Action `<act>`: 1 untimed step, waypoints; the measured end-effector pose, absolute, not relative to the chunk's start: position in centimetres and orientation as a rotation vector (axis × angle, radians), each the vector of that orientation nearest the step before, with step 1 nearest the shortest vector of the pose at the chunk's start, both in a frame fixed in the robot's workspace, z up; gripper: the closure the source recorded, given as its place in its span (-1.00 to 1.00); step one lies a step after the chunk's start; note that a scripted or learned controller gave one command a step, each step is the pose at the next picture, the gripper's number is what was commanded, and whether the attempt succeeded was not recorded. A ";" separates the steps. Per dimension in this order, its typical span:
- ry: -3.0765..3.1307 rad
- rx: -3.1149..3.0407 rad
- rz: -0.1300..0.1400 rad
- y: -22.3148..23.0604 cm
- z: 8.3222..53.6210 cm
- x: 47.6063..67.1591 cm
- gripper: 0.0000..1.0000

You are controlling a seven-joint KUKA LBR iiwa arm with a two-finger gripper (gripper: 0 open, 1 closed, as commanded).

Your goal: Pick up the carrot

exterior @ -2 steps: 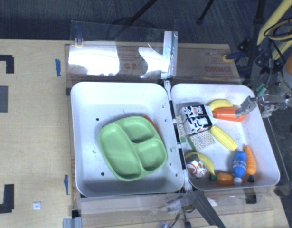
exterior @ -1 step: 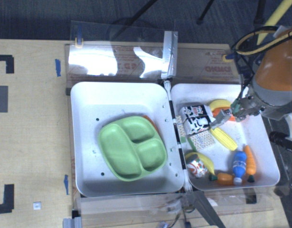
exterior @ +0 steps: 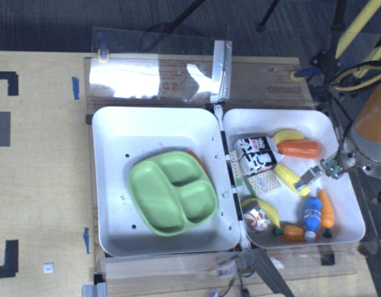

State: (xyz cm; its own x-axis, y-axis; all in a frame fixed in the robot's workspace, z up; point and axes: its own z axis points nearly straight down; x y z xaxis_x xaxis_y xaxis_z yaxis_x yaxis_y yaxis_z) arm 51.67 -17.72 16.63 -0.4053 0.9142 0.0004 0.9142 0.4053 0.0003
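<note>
The carrot lies in the right bin, close to that bin's right wall and toward its near end, its orange body running roughly front to back with a dark green tip at the near end. Just beside it on the left stands a small blue bottle with a white cap. Near the bin's front rim lies a short orange piece with a green end, and to its left a round white ball with red marks, touching a banana that curves over it.

The tool hangs above the right bin, up-frame of the carrot and apart from it, its grey tip over an ear of corn. Nothing sits between its fingers, and whether they are spread or closed I cannot tell. The arm comes in from the right edge, showing an orange band.

Farther back in the same bin lie a red-orange pepper-like toy, a yellow piece behind it, a black-and-white printed packet and a pale mesh-patterned card.

The left bin holds a green divided tray with three compartments, with a sliver of something orange showing at its right edge. Both bins sit on a pale wooden surface.
</note>
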 end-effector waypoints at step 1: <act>-2.746 -1.536 -0.001 -22.1 14.9 53.1 -1.00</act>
State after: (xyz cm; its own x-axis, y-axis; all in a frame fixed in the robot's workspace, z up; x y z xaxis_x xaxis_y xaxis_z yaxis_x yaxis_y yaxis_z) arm 53.14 -22.07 14.85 -0.5234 0.8521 -0.0041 0.8521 0.5234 0.0033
